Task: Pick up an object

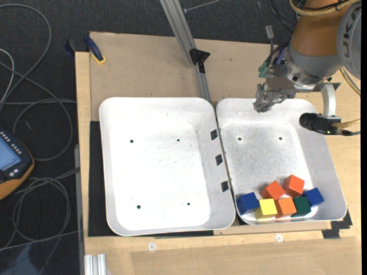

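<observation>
Blocks: 7 small cubes cluster in the near corner of the right bin point(321, 153), packed close, several touching.
Blue cubes: 1 point(248, 201) at the left end of the cluster, 1 point(313, 196) at the right end.
Yellow cube point(267, 207): just right of the left blue one, against the near rim.
Orange cubes: 1 point(274, 189) behind the yellow, 1 point(285, 206) beside the yellow on its right.
Red-orange cube point(295, 184): farthest back in the cluster, tilted.
Green cube point(301, 204): between the front orange cube and the right blue one.
Left bin point(114, 153): white, speckled with dark marks, 4 small dark dots on its floor.
Clips: 3 small black tabs point(218, 160) along the seam where the 2 bins meet.
Gripper point(265, 104): hangs over the far rim of the right bin, well apart from the cubes, nothing between its fingers; whether they are spread or pressed together, cannot tell.
Arm point(318, 33): grey with an orange band, reaching in from the upper right.
Black fitting point(316, 122): dark cylinder on a white bracket, over the right bin's right rim.
Bench point(143, 67): tan board beneath both bins.
Metal rail point(180, 27): slants across the far side toward the bins' seam.
Cables point(34, 96): loops on the dark floor at left.
Handheld pendant point(11, 159): at the left edge, screen lit blue.
</observation>
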